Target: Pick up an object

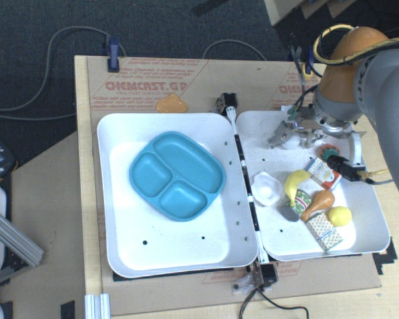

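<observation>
My gripper [291, 138] hangs low over the far end of the right bin [379, 234], above bare white floor. Its two fingers stand apart, open, with nothing between them. The objects lie nearer in that bin: a small white cup [266, 188], a yellow fruit [296, 181], a green can [300, 203], an orange carrot-shaped toy [318, 203], a small lemon [340, 216], a patterned carton [324, 233] and a small white packet [321, 171]. The packet is the closest to the gripper, just to its near right.
The left bin [113, 198] holds a blue divided plate [177, 175]. A small orange piece [171, 104] lies on the cardboard behind the left bin. The arm's grey body [379, 92] and orange band [349, 48] cover the right bin's far right corner. Cables run along the bench's far edge.
</observation>
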### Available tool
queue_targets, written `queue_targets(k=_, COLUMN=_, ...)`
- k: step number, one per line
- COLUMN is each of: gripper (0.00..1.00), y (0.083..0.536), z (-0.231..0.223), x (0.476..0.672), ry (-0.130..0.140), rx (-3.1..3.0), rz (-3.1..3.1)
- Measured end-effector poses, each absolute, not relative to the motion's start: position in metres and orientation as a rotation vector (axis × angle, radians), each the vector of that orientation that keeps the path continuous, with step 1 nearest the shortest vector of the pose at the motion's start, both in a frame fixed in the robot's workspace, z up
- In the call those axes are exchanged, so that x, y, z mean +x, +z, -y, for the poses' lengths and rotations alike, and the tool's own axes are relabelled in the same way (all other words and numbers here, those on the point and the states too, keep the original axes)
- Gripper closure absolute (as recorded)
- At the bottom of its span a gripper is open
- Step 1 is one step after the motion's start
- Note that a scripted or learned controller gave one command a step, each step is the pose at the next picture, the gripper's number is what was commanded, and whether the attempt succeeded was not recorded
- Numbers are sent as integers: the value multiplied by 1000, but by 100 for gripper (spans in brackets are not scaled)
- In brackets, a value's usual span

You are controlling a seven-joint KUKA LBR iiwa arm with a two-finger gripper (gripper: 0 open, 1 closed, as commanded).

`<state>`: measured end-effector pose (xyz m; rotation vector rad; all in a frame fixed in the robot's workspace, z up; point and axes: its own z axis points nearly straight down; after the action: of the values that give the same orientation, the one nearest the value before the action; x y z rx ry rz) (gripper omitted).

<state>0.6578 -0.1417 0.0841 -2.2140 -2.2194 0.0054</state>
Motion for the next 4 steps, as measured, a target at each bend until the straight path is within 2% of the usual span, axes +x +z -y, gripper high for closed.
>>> queue_targets(k=1, gripper=0, y=84, z=103, x=544, ry=7, rx=-2216, rz=2212)
queue_targets(k=2, gripper=100, y=95, z=105, x=549, ry=-2, rx=-2224, rz=2221)
queue_targets(k=3, gripper=100, y=191, z=33, x=562, ry=-14, rx=-2216, rz=2235)
queue_targets(k=4, gripper=0, y=185, z=38, x=560, ry=0, rx=-2221, rz=2222)
